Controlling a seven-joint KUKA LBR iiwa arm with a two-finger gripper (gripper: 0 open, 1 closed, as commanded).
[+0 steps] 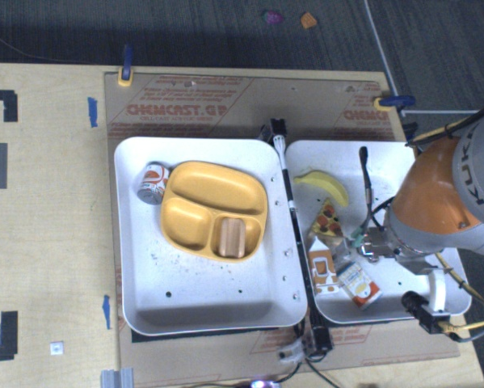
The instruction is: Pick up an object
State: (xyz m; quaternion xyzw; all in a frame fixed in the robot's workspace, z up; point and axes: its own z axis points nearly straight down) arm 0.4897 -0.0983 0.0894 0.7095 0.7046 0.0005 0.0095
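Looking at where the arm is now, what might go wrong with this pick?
The gripper hangs over crowded items in the right bin: a pizza slice, two small cartons and a banana. It may nudge neighbours or catch two together. The flat slice may also slip.

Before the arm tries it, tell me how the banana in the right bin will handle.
The banana is curved and lies on its side, so it will probably rock or swivel if nudged. Its skin looks smooth, so it may slip. It is likely soft enough to bruise under a hard squeeze.
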